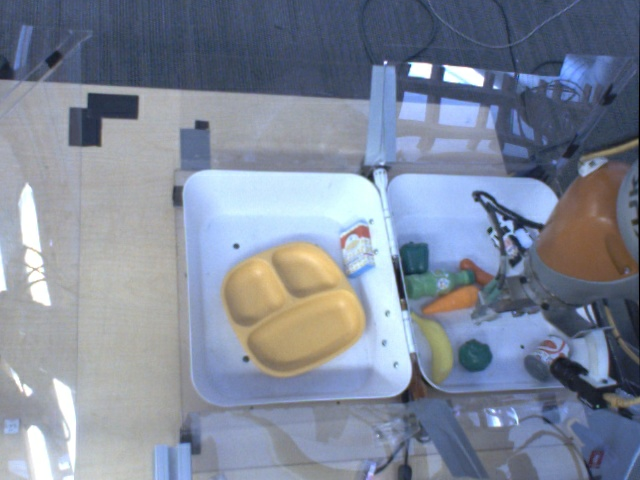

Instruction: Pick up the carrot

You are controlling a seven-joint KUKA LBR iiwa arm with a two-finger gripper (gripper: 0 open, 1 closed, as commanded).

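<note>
Bench [110, 298] surface nearest the camera is bare wood under a clear sheet, with bracket hardware along the front edge of both bins. The right bin [470, 203] holds the crowded group. Nearest the front rim lie a banana [435, 346], close against the dividing wall, and a small dark green vegetable [475, 355], probably dropped loose, since neither is aligned with anything.

The carrot [452, 302] lies flat just behind the banana, long axis roughly left to right, thick end toward the arm. Its far side touches a green cylindrical item [430, 284]; a dark green block [414, 258] sits beyond that, and a small red-orange piece [474, 268] lies near the carrot's right end. The tool [492, 306] sits just beside that right end, low in the bin; whether it is spread or pressed together cannot be told, and no object is seen between its tips.

Judgement: open room lies on the carrot's near side and right end only; the green neighbour blocks its far side.

The left bin [215, 228] holds a yellow divided plate [293, 308] at centre and a small carton [357, 249] by the wall.
</note>
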